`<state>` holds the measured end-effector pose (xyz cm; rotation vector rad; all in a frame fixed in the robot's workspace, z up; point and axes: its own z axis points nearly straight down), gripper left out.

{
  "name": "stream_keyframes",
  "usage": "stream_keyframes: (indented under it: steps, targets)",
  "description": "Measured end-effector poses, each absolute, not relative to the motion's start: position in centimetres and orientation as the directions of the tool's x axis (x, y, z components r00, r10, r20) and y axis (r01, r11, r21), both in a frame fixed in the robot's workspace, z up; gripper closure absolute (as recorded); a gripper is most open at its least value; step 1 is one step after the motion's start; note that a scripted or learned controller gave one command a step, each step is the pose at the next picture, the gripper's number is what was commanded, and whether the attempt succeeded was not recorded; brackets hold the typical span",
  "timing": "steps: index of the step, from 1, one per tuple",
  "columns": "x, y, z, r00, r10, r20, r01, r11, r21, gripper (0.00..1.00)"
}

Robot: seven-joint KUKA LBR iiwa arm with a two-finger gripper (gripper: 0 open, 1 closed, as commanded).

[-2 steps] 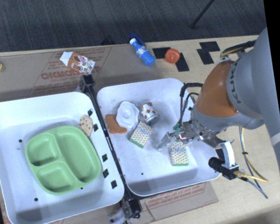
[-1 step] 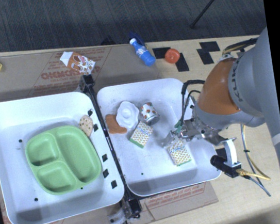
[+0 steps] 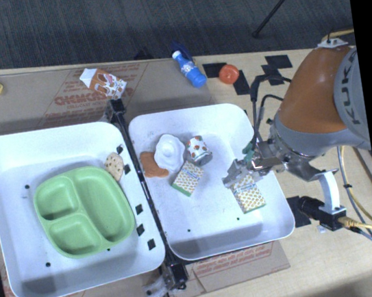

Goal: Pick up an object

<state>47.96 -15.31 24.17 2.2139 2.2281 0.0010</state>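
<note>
the grey arm (image 3: 319, 110) with its orange band comes in from 3 o'clock and ends over the right bin (image 3: 273, 224), near that bin's 3 o'clock wall. its gripper (image 3: 240, 174) sits just above a small patterned packet (image 3: 250, 195), and touches or overlaps the packet's upper edge; whether the packet is actually between the fingers, or how far they stand apart, i cannot tell from this angle.

in the same bin, toward its centre, a second patterned packet (image 3: 188, 178) lies tilted. at 12 o'clock from it are a white cup-like object (image 3: 168, 151) and, just beside that at 3 o'clock, a small printed cup (image 3: 198, 150) on its side. an orange piece (image 3: 151, 165) lies touching the white object at 9 o'clock, close to the divider between the bins.

the left bin (image 3: 26, 286) holds a green sectioned plate (image 3: 83, 211), with a speckled cookie-like piece (image 3: 114, 165) at the plate's 1 o'clock, near the bin's right wall.

outside the bins, at 12 o'clock on the bench, lie a blue bottle (image 3: 189, 69), an orange ball (image 3: 229, 73) and a small printed carton (image 3: 103, 83).
</note>
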Motion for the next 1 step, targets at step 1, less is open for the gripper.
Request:
stream_keyframes:
  steps: [1]
  targets:
    - [47.62, -9.13, 16.62, -0.009, 1.0, 0.001, 1.0, 0.009, -0.004, 1.0]
